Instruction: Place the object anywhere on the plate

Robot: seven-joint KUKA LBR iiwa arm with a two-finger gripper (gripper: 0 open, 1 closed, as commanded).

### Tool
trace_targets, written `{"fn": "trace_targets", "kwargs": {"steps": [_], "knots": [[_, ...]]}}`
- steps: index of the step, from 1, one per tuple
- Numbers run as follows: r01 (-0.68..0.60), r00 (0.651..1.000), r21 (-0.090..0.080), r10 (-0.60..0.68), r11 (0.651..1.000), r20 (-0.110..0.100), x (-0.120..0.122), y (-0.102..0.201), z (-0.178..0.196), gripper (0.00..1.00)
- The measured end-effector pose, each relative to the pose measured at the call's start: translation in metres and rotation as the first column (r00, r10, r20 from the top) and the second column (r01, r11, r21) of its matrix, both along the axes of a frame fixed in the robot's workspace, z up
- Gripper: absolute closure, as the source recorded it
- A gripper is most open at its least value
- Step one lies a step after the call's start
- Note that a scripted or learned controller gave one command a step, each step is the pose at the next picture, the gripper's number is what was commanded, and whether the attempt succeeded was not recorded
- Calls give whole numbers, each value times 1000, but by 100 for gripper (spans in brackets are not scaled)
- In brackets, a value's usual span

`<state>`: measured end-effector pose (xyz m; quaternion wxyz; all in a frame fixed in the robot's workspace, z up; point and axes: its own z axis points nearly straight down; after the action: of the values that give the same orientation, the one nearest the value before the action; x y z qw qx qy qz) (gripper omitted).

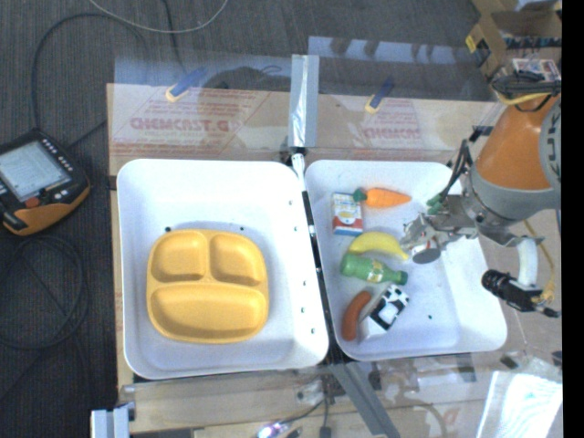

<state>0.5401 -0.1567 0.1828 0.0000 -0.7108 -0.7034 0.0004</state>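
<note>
Sausage lies well left of tool.

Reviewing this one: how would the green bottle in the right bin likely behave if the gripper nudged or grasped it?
The green bottle lies on its side, so it would probably roll. Its glossy round body may slip between fingers. It touches the banana, which would likely shift too.

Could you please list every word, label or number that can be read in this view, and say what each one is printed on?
"CHEMCAST" in faint red, seen mirrored, with further letters too blurred to read: on the clear sheet behind the left bin.
Similar red print on the sheet behind the right bin: too faint to read.
Small carton: printing too small to read.
Pendant screen: unreadable.
</note>
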Motion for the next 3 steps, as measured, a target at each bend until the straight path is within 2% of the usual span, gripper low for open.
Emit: {"fn": "trace_targets", "kwargs": {"steps": [1, 2, 3], "knots": [[63, 998, 0, -63, 998, -1, -2, 84, 9, 100], [77, 997, 0, -77, 997, -4, -53, 183, 0, 100], [150, 989, -2, -150, 989, -3, -13, 237, 0, 100]]}}
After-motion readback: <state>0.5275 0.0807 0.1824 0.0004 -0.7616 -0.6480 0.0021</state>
